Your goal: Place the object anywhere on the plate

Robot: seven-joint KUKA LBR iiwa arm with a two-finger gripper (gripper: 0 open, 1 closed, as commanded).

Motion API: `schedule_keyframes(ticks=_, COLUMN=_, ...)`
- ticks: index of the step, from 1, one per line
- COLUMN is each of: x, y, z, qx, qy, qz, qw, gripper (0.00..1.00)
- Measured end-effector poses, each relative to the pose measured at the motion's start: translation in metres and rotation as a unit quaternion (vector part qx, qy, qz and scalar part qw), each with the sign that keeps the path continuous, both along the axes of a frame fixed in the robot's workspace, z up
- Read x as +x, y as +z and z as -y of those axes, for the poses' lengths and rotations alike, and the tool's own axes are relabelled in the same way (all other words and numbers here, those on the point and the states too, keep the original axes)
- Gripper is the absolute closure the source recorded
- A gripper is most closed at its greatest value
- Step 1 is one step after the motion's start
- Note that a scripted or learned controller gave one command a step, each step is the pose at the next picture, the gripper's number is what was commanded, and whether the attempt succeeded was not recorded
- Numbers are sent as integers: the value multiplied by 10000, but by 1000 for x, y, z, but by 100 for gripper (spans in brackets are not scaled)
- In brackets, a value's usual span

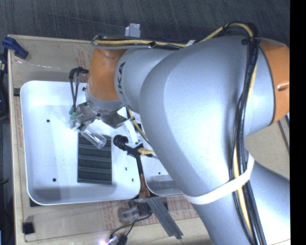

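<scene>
Starting at the left of the frame: the left bin (28, 137) is white and shallow, and the plate (94, 162) lies in its lower middle. I read the plate as the dark ribbed rectangle, long axis running up-down in the picture, ribs across it. Just above the plate's top edge sits the gripper (86, 120), hanging off the orange band (102, 75) at centre-left, with a small green bit (72, 115) on its left side. Whether the gripper is wide, narrow or clamped on something, I cannot tell; the wrist housing covers the tips from this angle. Directly below and slightly right of the gripper is a pale, see-through piece (94, 138), which I take to be the object, though it is glassy and hard to separate from gripper hardware. It lies slanted, long axis from upper left to lower right, and in the picture it overlaps the plate's upper edge near the top right corner; resting on it or held above it, can't say. So the key relation: the plate is straight below the gripper in frame and the object is between the two, touching or nearly touching the plate's top edge. My judgement is that the move only needs a short shift toward the bottom of the frame to land over the plate's middle. Further right, the grey arm (194, 111) covers most of the frame, with the right bin (163, 187) peeking out under it.
</scene>
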State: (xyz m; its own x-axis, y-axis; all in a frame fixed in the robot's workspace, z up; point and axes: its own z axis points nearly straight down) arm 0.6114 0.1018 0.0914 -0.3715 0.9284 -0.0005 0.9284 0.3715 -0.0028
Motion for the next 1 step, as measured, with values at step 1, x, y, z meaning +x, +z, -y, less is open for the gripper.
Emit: schedule_keyframes(ticks=1, x=-21, y=2, z=-3, qx=3, qy=-1185, qz=21, qw=9929, gripper=100)
